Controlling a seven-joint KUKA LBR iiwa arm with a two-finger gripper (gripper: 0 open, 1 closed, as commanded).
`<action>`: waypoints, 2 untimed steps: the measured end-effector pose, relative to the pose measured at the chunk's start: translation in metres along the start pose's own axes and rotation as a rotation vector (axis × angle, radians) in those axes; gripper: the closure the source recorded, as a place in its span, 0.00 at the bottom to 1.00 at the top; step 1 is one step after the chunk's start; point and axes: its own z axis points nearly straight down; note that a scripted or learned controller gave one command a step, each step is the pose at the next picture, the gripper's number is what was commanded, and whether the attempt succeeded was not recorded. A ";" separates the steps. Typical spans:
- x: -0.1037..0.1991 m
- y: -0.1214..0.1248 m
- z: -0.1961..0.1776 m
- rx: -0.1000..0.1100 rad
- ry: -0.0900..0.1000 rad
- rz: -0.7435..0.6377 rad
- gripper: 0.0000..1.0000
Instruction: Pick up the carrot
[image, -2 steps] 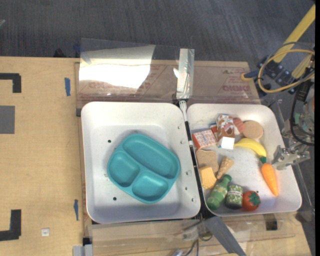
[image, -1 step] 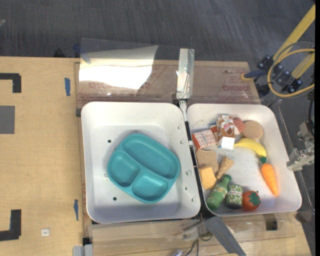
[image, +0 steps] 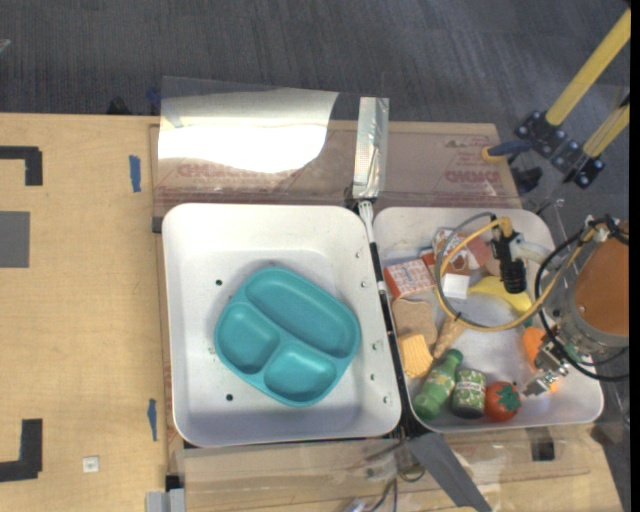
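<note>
Arm (image: 605, 290) cut off by right edge. Carrot (image: 532, 343) partly hidden behind cables. Claw (image: 547, 378) fingers too small to tell.

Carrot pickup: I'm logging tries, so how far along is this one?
Done: the approach. The grey arm's gripper sits low in the right shallow white bin, right beside the small orange carrot. In hand: the grasp, which the view cannot confirm. Left: the lift, since the carrot sits low in the bin.
</note>
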 end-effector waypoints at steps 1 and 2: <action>-0.026 -0.074 -0.078 0.007 0.002 0.000 1.00; -0.024 -0.080 -0.112 0.003 -0.002 -0.240 1.00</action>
